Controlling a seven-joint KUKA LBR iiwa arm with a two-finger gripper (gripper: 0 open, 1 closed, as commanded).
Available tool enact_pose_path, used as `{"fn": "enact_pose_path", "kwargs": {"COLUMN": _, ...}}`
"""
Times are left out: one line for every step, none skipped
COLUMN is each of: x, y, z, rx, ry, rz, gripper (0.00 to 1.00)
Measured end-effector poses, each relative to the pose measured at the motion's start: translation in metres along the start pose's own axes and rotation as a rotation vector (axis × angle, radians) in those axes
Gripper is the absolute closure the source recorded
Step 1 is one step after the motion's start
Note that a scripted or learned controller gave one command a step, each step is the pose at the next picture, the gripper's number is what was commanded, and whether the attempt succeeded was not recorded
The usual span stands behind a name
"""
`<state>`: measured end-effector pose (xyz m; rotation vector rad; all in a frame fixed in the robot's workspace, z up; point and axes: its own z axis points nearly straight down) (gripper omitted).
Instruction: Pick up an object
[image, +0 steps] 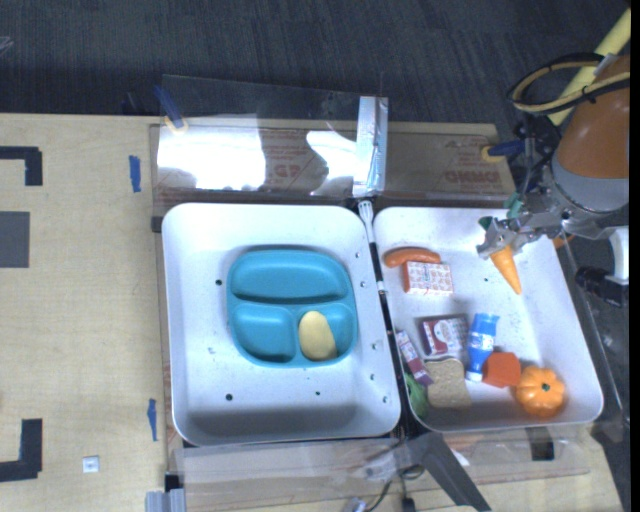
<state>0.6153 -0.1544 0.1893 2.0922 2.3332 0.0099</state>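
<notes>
Grey robot arm (600, 190) with rounded orange band above wrist. Yellow and black cables (560, 85) looped beside upper housing. Small grey metal two-finger gripper (497, 240) at tip, with teal and blue fittings near wrist.

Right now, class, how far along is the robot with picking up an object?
Done: the gripper has reached the right bin's top corner. In hand: it sits right at the carrot's top end, but a grasp cannot be confirmed. Left: lifting the carrot clear. The lemon lies in the blue tray; the pumpkin and sausage lie untouched.
</notes>
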Motion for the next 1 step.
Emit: {"fn": "enact_pose_path", "kwargs": {"x": -0.0196, "y": -0.0157, "z": 0.0070, "rx": 0.011, "ry": 0.001, "rz": 0.224, "gripper": 1.00}}
